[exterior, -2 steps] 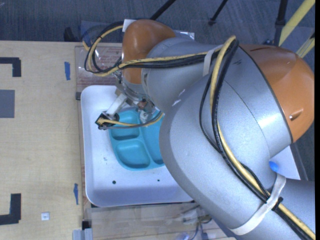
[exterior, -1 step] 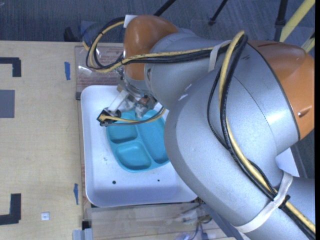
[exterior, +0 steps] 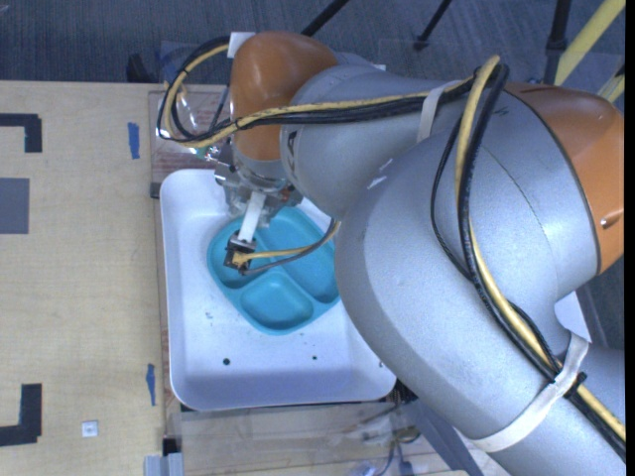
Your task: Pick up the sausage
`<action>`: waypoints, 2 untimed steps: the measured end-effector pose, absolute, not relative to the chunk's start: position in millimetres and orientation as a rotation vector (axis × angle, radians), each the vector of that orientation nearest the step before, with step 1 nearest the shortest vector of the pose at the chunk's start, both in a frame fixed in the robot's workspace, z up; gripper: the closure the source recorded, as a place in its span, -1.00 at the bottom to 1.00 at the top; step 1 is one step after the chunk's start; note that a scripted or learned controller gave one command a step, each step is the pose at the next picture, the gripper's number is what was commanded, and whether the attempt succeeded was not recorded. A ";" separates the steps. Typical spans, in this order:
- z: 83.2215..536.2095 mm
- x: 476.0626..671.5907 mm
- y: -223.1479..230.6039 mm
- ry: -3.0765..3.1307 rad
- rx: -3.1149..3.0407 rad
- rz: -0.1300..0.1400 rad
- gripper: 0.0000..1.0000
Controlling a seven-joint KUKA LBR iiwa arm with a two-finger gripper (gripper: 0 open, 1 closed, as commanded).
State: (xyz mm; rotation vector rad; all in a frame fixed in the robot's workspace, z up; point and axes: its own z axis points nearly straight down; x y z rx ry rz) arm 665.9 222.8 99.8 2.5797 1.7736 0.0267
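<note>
Where the sausage lies cannot be told; the arm covers much of the scene. The pincer (exterior: 256,194) hangs over the far left part of a blue dish (exterior: 288,300), pointing down toward it. Whether the pincer is released or clenched cannot be told from this angle.

The arm (exterior: 466,266) comes in from the right as a thick grey mass that fills the right half of the view. It narrows toward the wrist, where an orange band (exterior: 273,72) sits just above the pincer. Black and yellow cables run along the arm and loop out to the left beside the wrist.

The blue dish is shallow, rounded and split by low ridges into compartments. It lies inside a white bin (exterior: 189,305), toward the bin's far side. The arm hides the dish's right edge. A few small dark specks (exterior: 226,362) dot the bin's floor near its front rim.

The bin rests on a pale wooden desk (exterior: 79,266), which stretches away to the left. Short strips of blue tape (exterior: 133,139) are stuck just left of the bin. Black corner marks (exterior: 25,132) and a grey square (exterior: 12,206) sit farther left.

Beyond the desk's far edge lies a dark grey floor (exterior: 119,8). Black stand legs (exterior: 451,8) and a slanted yellow bar (exterior: 595,23) show at the far right.
</note>
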 end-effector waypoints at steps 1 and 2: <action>91.8 662.0 224.9 1.781 2.584 0.014 -1.00; 125.7 666.6 150.6 1.554 2.730 0.001 -1.00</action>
